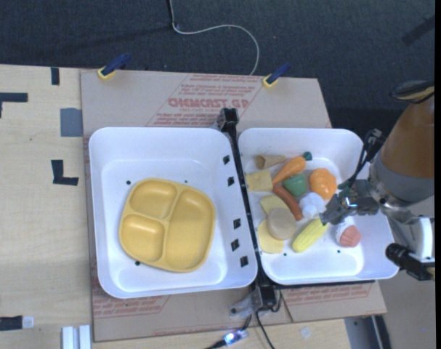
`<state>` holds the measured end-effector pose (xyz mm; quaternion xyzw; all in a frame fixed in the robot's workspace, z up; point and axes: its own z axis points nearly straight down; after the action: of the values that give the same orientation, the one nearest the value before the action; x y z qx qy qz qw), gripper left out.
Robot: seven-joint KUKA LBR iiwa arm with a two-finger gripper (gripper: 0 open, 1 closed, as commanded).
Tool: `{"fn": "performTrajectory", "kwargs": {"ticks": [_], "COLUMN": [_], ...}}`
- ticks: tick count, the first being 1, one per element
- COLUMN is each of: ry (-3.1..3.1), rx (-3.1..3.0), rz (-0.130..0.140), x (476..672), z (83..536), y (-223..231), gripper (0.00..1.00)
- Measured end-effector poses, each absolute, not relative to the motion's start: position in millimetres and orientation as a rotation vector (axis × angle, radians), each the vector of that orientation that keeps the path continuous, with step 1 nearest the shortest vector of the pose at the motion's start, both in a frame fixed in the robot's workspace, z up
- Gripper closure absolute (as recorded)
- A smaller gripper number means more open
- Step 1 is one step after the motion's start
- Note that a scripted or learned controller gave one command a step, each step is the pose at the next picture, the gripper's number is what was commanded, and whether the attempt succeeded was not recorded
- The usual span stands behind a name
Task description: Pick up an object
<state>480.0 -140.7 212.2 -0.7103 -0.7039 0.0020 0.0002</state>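
- Over on the right bin [351, 267], the toy food lies heaped toward its left half: a corn cob [308, 235], a carrot [288, 169], an orange fruit [322, 182], a green piece [296, 185], yellow blocks and a pale round piece [282, 224].
- My gripper [336, 208] sits low at the heap's right edge, just beside the corn cob and the orange fruit; I cannot tell whether it has anything.
- A small red-and-white piece [348, 235] lies just beside it, apart from the heap.
- I'd judge the crowding the main risk: the pieces touch, so a closing grip could nudge a neighbour or pinch two.
- Round, smooth pieces could squirt out.
- Left bin [104, 195] holds a yellow divided plate [168, 224], well apart.
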Motion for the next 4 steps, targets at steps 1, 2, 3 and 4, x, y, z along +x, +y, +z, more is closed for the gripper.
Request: {"fn": "performTrajectory", "kwargs": {"ticks": [1, 2, 3, 4], "ry": [-2.229, -2.232, -2.232, -2.215], "rx": [-2.205, -2.21, -2.227, -2.212], "rz": [0.001, -0.005, -0.021, 0.021], "x": [482.8, 483.4, 485.3, 480.8], "z": [182, 237, 402, 248], "y": [-30, 34, 15, 35], "gripper": [1.0, 1.0, 1.0, 1.0]}}
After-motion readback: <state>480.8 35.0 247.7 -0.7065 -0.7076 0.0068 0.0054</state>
